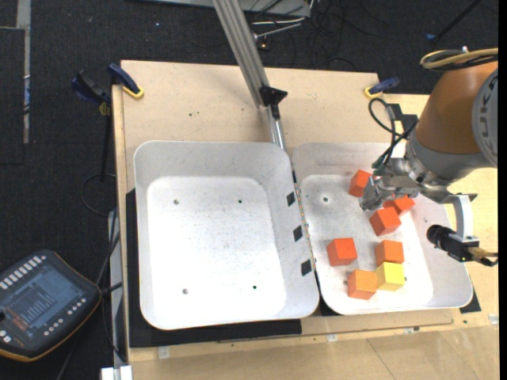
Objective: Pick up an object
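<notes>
Fingertips could not be made out clearly enough to judge the jaws, so whether the grey two-finger gripper (380, 199) was released or clenched cannot be told. It hung low inside the right-hand shallow white bin (317, 283), in the bin's upper right part, with the grey arm and its orange band (447, 105) reaching in from the right.

Orange and yellow blocks crowded close around the gripper. An orange cube (360, 183) sat just to its upper left, touching or nearly touching the metal. A second orange cube (385, 220) lay just below it, tilted on the bin floor, and a small red-orange piece (404, 204) showed just beside it on the right, partly hidden under the wrist. None of them could be seen between the jaws.

Farther toward the bin's near side, well apart from the gripper, lay a flat orange cube (342, 250), another orange cube (390, 252), a yellow cube (392, 275) touching that one from below, and a lighter orange block (362, 283) just beside the yellow cube.

Left of all this sat the left-hand shallow white bin (158, 172).
</notes>
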Available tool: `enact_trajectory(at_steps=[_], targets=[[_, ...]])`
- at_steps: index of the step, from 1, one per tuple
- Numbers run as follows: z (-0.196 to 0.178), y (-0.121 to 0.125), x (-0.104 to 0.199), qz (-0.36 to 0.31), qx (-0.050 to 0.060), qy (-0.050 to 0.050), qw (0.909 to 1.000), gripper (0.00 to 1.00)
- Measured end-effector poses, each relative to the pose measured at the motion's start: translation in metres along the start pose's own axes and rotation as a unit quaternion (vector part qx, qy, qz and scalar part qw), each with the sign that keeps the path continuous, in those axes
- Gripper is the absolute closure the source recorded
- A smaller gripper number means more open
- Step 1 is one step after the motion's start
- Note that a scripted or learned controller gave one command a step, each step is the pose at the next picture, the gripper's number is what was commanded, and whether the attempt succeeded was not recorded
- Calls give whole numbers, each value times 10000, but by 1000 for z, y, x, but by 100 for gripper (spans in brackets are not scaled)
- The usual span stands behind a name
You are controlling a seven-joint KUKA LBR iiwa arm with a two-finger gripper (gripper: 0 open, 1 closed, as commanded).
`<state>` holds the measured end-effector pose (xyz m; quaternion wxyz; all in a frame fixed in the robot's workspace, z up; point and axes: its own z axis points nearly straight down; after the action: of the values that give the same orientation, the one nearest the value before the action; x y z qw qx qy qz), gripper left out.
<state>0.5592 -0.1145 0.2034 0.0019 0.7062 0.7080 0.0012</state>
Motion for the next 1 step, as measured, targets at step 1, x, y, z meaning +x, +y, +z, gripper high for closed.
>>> enact_trajectory(at_steps=[1], targets=[[0,25,52,-26,7,10,10000,100]])
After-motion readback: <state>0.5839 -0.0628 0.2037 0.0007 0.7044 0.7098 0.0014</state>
